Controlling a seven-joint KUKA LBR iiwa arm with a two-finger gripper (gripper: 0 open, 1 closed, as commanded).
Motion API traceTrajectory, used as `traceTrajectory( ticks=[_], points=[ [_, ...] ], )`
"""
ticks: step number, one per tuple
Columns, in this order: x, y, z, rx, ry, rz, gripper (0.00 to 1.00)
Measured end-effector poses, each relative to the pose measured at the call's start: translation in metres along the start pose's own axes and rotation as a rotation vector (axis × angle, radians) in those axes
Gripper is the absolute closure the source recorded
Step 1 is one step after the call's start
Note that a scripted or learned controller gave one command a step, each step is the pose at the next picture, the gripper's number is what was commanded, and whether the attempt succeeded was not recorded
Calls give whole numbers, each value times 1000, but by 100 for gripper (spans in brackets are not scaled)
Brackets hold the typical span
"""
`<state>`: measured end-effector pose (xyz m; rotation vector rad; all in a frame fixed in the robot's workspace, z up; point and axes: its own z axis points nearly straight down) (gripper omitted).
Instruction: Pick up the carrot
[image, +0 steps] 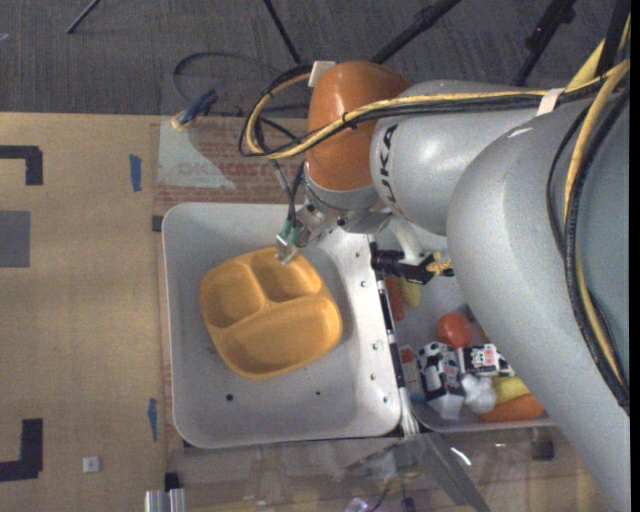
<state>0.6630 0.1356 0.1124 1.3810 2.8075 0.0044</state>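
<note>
Gripper (289, 246) low over the yellow divided plate (268, 312), at that plate's far rim. Open or closed: cannot tell, and nothing seen held. Plate lying in the left bin (190, 400). Right of the plate and nearer the camera, in the other bin (480, 424): what looks like the carrot (515, 408), orange, partly under the arm, beside a cow-patterned toy (436, 366) and a red ball (455, 328).
</note>
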Motion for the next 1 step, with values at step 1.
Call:
traceTrajectory(
  ticks=[1],
  points=[
    [39,10,-87,12,3,276,100]
  ],
)
